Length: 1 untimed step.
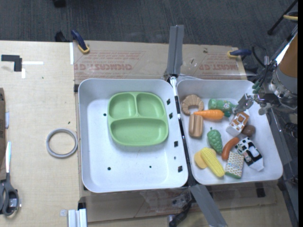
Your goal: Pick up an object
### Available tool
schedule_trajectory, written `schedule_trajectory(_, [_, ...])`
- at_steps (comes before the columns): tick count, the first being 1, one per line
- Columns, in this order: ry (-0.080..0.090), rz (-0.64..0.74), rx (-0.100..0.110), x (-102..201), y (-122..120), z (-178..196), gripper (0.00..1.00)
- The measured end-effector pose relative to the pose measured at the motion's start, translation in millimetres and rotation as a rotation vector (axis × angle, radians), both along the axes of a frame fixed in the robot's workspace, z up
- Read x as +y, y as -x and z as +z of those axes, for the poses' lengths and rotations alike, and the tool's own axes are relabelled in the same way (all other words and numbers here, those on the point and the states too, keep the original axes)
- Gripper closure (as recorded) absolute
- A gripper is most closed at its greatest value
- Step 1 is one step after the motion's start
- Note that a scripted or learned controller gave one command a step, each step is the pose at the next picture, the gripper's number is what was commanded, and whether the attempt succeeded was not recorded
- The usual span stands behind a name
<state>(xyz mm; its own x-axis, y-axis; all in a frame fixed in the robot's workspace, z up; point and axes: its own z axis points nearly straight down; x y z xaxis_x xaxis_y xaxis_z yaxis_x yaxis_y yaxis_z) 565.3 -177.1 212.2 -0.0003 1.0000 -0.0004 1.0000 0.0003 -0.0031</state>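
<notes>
The right bin point(272, 171) holds several toy foods: a bagel point(191, 103), a carrot point(208, 113), a green vegetable point(220, 105), a bread stick point(195, 125), an orange-and-white box point(239, 121), a green bunch point(214, 140), a red sausage point(230, 146), a corn cob point(211, 161), a speckled packet point(234, 164) and a black-and-white carton point(249, 152). My gripper point(253, 104) hangs over the bin's far right side, just above the orange-and-white box. It looks open, with nothing between its fingers.
The left bin point(90, 164) holds a green divided plate point(138, 118). On the bench to the left lie a tape ring point(62, 142) and scissors point(7, 195). Blue clamps point(81, 42) sit behind the bins. A grey rail point(175, 51) runs between the bins.
</notes>
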Motion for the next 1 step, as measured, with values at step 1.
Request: schedule_trajectory(1, [0.004,-0.183,-0.016,-6.8,-52.0,-97.5,0.0])
